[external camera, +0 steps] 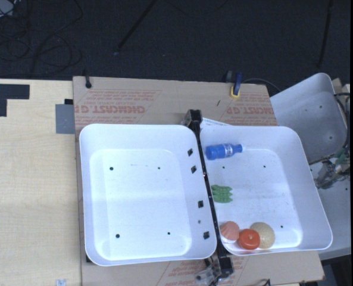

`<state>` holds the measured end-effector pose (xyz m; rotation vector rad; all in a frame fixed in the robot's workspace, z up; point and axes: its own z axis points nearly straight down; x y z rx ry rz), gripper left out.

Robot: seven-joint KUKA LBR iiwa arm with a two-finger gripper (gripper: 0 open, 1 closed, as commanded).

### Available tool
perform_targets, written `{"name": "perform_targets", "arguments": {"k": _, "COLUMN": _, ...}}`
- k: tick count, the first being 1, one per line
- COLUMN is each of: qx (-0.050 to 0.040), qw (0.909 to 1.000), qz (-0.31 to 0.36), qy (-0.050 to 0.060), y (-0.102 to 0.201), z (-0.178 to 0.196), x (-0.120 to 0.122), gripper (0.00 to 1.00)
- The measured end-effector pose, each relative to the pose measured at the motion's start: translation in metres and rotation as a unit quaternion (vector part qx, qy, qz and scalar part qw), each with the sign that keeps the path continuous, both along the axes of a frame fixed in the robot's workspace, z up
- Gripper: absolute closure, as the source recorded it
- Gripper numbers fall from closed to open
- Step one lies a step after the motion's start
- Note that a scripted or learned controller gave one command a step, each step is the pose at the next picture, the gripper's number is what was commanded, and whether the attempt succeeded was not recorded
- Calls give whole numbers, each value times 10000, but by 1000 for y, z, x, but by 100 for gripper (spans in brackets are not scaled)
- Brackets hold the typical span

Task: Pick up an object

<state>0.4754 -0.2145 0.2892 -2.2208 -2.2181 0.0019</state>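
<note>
Cardboard (164,103) under the bins (140,137) reads "CHEMCHAT" (upside down, red).

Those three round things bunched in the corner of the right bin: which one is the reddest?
The small round red-orange object, in the middle of the cluster. The round pink piece on its left is paler, and the round tan one on its right is beige.

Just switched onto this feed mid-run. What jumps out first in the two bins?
The colour is all in the right bin. A blue bottle lies on its side near the far left corner, and a small green object sits by the left wall, midway down. At the near edge three round pieces cluster together: a pink one, a red-orange one and a pale tan one.
</note>
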Motion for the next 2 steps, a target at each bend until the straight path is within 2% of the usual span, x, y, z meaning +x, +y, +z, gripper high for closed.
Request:
{"name": "perform_targets", "arguments": {"k": 1, "qx": -10, "qw": 10000, "qz": 13, "qy": -23, "y": 1, "z": 38, "x": 1, "gripper": 100}}
{"name": "perform_targets", "arguments": {"k": 2, "qx": 15, "qw": 10000, "qz": 6, "qy": 37, "y": 2, "z": -49, "x": -1, "gripper": 100}}
